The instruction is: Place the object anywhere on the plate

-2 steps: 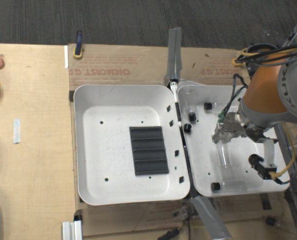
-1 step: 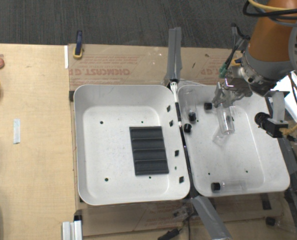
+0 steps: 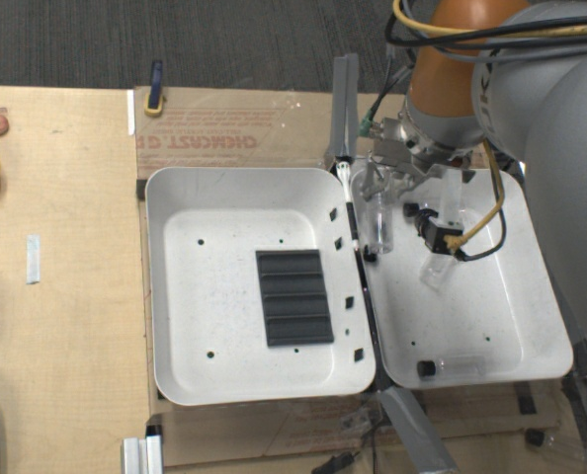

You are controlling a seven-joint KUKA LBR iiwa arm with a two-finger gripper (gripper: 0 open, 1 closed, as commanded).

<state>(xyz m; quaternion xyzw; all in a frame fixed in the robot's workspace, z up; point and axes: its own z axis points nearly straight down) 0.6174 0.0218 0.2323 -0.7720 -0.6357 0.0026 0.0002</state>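
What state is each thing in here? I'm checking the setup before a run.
black ridged plate: lying flat in the left bin, bare on top.
gripper: low over the right bin, near its left wall.
small dark object: resting on the right bin's floor, near its front edge.

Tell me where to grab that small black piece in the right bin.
Come straight down on the small black piece. It lies low on the right bin floor, close to the near wall, so pinching its left and right sides likely avoids that wall.
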